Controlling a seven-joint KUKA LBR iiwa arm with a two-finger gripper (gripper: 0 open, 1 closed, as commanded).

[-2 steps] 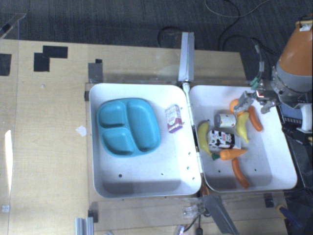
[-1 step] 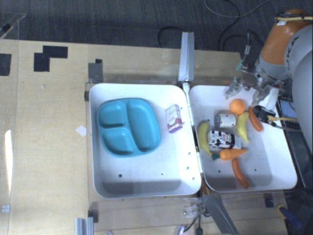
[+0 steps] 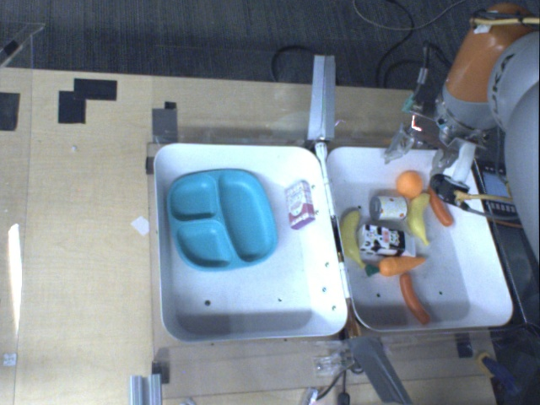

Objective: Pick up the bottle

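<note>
The wooden tabletop (image 3: 76,251) carries two shallow white bins side by side. The left bin (image 3: 245,319) holds a blue divided plate (image 3: 222,218) on its left side and a small pink-and-white carton (image 3: 299,204) lying near its right wall, apart from the plate.

The right bin (image 3: 472,306) holds a cluster of things toward its left and middle. A yellow banana (image 3: 351,239) lies along the left wall. Just beside it sits the bottle (image 3: 384,240), a short container with a black-and-white patterned label, lying on its side in the middle of the cluster. Above it rests a grey can (image 3: 390,207), touching or nearly touching it. An orange ball (image 3: 409,183) sits beyond the can, with a second yellow banana (image 3: 419,219) and an orange carrot (image 3: 440,209) to its right. Another carrot (image 3: 400,265) lies just below the bottle, and a third (image 3: 413,299) lies nearer the front wall.

The gripper (image 3: 434,154) hangs over the far right part of the right bin, under the orange band of the arm (image 3: 485,53). Its fingers stand spread wide, with nothing between them. The bottle lies well down and to the left of the fingers, with the can and the ball between.
</note>
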